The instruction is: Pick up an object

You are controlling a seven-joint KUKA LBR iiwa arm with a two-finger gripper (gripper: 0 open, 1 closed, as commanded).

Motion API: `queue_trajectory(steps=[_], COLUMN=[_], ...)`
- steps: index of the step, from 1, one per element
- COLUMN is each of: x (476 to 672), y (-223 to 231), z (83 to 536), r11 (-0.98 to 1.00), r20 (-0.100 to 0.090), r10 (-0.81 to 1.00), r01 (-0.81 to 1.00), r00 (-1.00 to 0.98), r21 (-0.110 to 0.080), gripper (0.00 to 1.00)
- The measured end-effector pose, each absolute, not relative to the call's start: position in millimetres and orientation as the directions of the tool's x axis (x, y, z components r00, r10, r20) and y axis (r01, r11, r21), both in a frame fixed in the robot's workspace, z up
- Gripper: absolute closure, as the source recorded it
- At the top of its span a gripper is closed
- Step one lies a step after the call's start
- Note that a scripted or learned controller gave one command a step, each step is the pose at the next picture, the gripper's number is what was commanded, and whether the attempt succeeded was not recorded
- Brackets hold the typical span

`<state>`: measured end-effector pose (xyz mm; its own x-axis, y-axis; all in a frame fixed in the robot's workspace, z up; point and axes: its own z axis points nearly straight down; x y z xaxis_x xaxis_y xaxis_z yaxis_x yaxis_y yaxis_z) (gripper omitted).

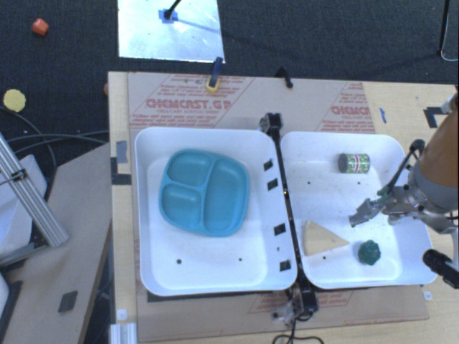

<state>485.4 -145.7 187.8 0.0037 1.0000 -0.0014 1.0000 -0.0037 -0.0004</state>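
Observation:
The right bin holds three things. A small green can lies on its side near the far wall. A teal lumpy ball sits near the front right, and a beige wedge lies at the front left. My gripper reaches in from the right and hangs over the bin's middle, just above and slightly left of the teal ball and right of the wedge. I see nothing held in it.
A blue divided plate lies in the left bin. A black divider with clips runs between the bins. The grey arm with its orange band stands over the right bin's right edge.

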Motion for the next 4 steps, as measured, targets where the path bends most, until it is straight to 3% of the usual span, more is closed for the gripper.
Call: queue_trajectory(steps=[1, 2, 3, 4], x=[485.2, 487.6, 487.2, 518.5], y=[-201.4, -198.1, -134.4, -211.1], z=[115.6, 130.0, 83.2, 85.4], r11=[-0.004, 0.001, 0.007, -0.002], r20=[-0.001, -0.002, 0.000, -0.006], r10=[1.000, 1.000, 1.000, 1.000], r01=[1.000, 1.000, 1.000, 1.000], r00=[0.004, -0.001, -0.007, 0.002], r21=[-0.003, 0.004, 0.002, 0.006], gripper=[0.00, 1.00, 1.00, 1.00])
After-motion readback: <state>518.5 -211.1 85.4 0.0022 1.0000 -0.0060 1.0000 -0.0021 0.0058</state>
